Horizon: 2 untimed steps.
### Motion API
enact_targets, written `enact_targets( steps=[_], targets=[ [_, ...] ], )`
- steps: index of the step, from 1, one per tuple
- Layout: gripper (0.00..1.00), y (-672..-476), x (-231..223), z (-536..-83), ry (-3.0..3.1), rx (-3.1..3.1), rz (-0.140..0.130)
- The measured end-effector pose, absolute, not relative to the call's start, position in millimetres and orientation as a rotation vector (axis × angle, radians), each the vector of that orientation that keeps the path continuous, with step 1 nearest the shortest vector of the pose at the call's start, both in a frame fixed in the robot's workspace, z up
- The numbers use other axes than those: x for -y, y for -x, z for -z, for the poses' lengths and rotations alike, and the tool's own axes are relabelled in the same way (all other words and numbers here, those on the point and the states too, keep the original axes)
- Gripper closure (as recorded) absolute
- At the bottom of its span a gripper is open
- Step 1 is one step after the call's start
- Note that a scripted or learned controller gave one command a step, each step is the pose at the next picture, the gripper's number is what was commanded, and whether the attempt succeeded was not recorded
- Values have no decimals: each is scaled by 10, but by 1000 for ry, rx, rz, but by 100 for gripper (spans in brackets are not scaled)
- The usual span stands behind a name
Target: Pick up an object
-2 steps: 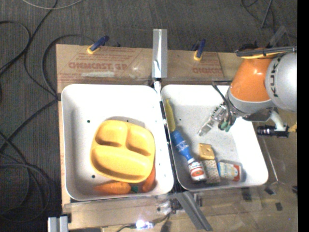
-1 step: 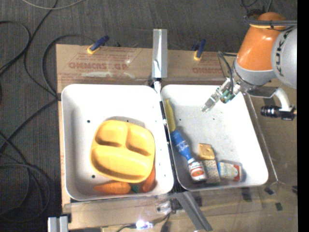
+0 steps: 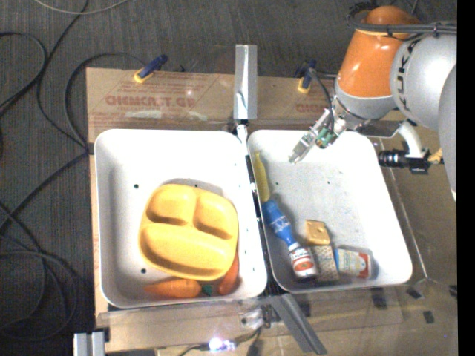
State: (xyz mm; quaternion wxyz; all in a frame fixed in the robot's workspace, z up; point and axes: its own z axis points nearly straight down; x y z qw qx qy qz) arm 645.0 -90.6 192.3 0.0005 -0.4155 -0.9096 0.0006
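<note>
Gripper (image 3: 308,142) hovers over the right bin (image 3: 393,221) near its twelve o'clock rim, fingers a little apart with nothing between them. Nothing picked yet, by my read! Candidates wait at six o'clock: blue bottle (image 3: 286,236), cracker (image 3: 317,232), small packets (image 3: 340,262). Descent, closing and lifting remain.

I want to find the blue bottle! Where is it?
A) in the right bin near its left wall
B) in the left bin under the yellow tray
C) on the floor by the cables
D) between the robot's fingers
A: the blue bottle lies in the right bin, close to its left wall.
</note>
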Motion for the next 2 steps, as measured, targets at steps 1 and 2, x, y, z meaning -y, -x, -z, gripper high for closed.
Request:
enact_targets(
  steps=[1,2],
  targets=[
    [100,-6459,896,-2000,1301,2858,-3],
    [100,-6467,890,-2077,1298,2859,-4]
  ],
)
